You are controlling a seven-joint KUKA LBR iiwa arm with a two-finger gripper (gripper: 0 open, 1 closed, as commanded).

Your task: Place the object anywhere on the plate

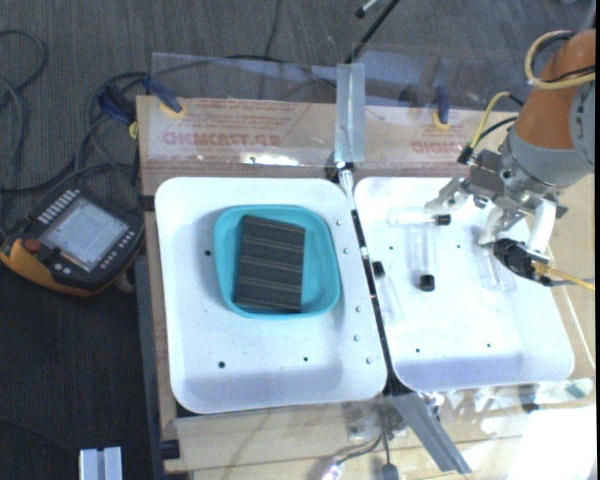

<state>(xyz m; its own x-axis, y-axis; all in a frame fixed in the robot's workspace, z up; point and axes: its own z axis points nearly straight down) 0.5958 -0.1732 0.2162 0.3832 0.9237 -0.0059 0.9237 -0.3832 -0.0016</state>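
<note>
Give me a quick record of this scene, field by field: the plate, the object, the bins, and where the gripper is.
plate: teal, squarish plate in the left bin
object: dark ribbed block lying flat on the plate, a little left of its middle
task state: object already rests on the plate
right bin: holds a small dark piece and clear plastic parts
gripper: above the far right part of the right bin, apart from the block
arm: enters from the right, orange band above the wrist
</note>
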